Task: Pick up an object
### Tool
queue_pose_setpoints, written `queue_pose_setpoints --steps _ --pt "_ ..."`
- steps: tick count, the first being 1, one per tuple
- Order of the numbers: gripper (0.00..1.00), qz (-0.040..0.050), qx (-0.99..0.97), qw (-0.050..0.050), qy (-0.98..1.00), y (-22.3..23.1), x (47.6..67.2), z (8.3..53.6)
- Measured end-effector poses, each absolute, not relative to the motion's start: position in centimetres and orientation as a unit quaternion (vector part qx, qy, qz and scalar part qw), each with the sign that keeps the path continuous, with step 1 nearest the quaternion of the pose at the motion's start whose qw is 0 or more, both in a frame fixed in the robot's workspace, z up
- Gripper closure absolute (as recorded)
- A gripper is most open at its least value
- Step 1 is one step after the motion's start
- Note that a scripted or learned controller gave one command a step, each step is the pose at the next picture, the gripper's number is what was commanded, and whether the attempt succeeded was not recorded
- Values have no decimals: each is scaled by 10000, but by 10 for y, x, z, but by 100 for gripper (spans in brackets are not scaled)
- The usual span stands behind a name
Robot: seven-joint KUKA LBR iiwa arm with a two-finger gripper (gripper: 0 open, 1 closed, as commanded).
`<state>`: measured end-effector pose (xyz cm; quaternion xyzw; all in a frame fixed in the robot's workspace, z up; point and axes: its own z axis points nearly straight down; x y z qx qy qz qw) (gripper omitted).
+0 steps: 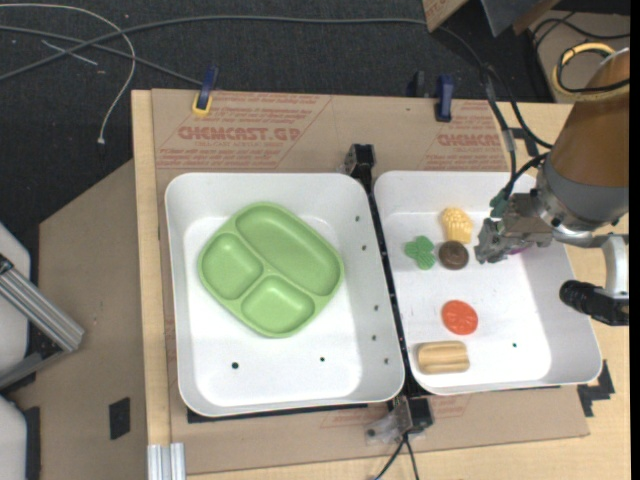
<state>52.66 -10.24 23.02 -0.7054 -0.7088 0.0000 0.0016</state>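
I see gripper (492, 251) right of center, can't tell its state. Brown ball (454, 256) beside it looks light, slippery; I'd pinch across middle.

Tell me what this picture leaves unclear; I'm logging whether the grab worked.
- Gripper, camera view: fingers blurred and small against the right bin; open or shut is unreadable.
- Contact with the brown round item: too small to tell.
- Arm: cut off by the right edge.

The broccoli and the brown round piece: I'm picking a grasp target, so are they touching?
Cannot tell. In the camera view the green broccoli and the brown round piece sit side by side with edges meeting; no plain gap or contact shows.
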Motion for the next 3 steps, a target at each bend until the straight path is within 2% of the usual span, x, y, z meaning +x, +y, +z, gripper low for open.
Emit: queue_pose_setpoints --steps 1,2,3 --pt "100 -4 -7046 17 -7096 -43 539 223" --pt "100 -12 -7048 -1 -7094 14 564 219" --pt "100 -14 -7050 -2 -7092 69 574 227"
